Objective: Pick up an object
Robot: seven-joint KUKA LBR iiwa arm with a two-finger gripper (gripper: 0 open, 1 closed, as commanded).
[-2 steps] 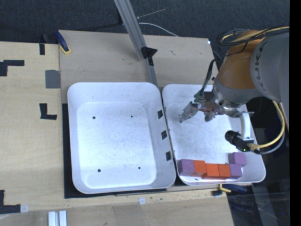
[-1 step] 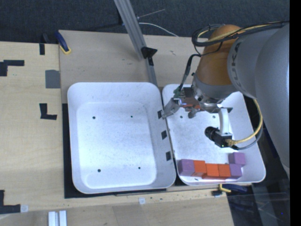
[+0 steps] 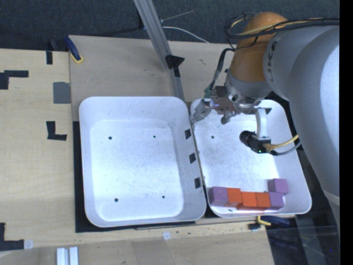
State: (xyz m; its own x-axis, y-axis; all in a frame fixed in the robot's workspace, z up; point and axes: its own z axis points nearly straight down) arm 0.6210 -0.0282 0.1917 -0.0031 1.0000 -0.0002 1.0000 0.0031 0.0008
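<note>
Here, pincer (image 3: 212, 110) over right bin (image 3: 231, 148); boxy purple-orange blocks (image 3: 249, 196).

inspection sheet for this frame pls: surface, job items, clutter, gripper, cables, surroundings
Surface: two white bins, left bin and right bin, side by side on a wooden bench.
Job's things: purple and orange blocks in a row along the right bin's near edge.
Clutter: nothing seen in the bins.
Gripper: gripper over the right bin's far-left corner, apart from the blocks; jaws unclear.
Cables: yellow cable at the wrist.
Surroundings: black tape marks, metal rail.
</note>
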